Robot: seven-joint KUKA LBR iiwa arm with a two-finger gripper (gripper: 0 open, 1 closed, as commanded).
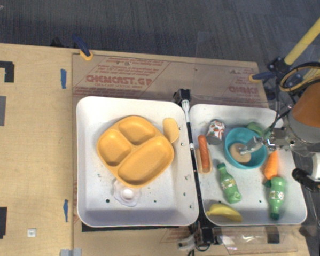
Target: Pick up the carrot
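Orange carrot [271, 164] lies at the right bin's [300, 215] far edge, between bowl [245, 148] and green bottle [276, 196]. My gripper [271, 137] hangs just above it; whether it's spread I cannot tell. I'd drop straight, straddling the carrot's middle, clear of the bottle.

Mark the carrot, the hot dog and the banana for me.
carrot [271, 165], camera view, middle of its orange body.
hot dog [204, 153], camera view, middle of the sausage.
banana [224, 211], camera view, middle of the yellow peel.
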